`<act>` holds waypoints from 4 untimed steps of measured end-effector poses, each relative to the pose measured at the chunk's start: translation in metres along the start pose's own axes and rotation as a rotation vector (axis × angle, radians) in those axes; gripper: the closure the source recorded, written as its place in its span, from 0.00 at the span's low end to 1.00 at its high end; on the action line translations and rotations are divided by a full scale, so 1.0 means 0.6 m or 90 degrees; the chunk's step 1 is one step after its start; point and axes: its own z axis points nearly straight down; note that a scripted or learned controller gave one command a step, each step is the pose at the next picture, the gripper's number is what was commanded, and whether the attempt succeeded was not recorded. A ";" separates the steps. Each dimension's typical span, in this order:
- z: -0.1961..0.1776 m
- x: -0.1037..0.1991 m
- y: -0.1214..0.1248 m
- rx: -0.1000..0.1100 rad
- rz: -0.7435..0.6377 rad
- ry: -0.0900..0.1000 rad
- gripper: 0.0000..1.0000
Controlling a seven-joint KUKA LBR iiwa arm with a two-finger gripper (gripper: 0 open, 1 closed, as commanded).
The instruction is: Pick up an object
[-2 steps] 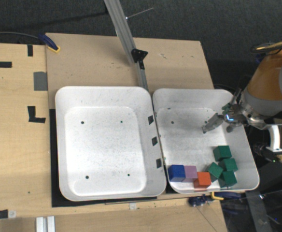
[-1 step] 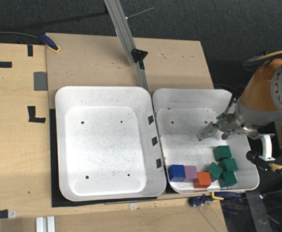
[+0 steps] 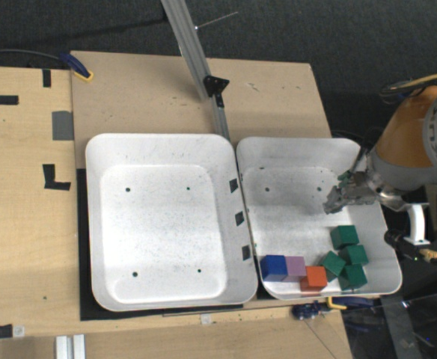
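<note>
In the right bin [image 3: 293, 163], along its near edge, lie a blue block [image 3: 274, 267], a light purple block [image 3: 295, 266] and an orange block [image 3: 314, 277]. Several green blocks [image 3: 346, 236] are clustered at the near right corner, one of them [image 3: 352, 277] close to the rim. My gripper [image 3: 337, 200] hangs over the right side of this bin, just beyond the green blocks. A small green piece shows at the wrist, but I cannot make out anything between the fingers.
The left bin [image 3: 162, 215] sits beside the right one, joined by black clips [image 3: 239, 217]. A slanted metal bar [image 3: 192, 43] crosses the bench behind the bins. The arm's orange band [image 3: 405, 137] fills the right side.
</note>
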 end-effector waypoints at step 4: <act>-0.216 0.094 0.036 -0.001 -0.003 0.000 1.00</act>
